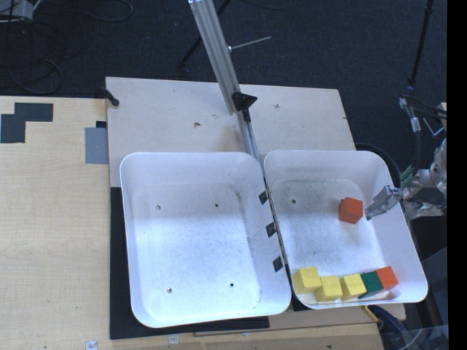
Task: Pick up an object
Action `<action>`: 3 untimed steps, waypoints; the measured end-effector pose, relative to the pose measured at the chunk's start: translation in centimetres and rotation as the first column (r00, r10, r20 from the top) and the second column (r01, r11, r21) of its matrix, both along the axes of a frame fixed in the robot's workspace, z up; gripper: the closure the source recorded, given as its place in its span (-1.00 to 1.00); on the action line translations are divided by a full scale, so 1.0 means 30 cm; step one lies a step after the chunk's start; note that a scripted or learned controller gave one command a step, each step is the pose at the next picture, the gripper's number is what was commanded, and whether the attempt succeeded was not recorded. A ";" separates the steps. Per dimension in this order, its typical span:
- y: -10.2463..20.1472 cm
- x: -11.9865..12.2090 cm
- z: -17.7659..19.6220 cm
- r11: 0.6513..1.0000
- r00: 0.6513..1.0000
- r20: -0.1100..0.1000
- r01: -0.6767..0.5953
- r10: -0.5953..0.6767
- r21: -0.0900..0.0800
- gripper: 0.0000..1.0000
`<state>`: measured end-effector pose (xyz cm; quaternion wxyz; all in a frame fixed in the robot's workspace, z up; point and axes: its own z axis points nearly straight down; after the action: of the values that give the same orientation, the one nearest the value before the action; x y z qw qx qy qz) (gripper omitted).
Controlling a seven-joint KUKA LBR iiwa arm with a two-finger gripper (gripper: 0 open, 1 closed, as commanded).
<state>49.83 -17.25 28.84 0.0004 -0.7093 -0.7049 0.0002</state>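
An orange-red cube (351, 210) lies alone in the right bin (321, 168), toward its right side. Along that bin's front wall runs a row of blocks: three yellow ones (330, 287), a green one (372, 281) and an orange one (387, 276). My gripper (382, 201) reaches in over the right bin's right rim. Its grey tip sits just right of the orange-red cube, close to it, and nothing is visibly held. The rest of the arm is cut off at the right edge of the view.
The left bin (191, 240) stands next to the right one, with small black clips (270, 229) along the shared wall. A slanted aluminium rail (220, 57) rises behind the bins. Cables and a stand (419, 115) crowd the right side.
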 end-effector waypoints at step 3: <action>-0.094 0.294 -0.603 1.000 1.000 -0.004 -0.010 0.010 0.001 1.00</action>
<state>58.64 -20.08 10.74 0.0020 -0.7059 -0.7083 0.0011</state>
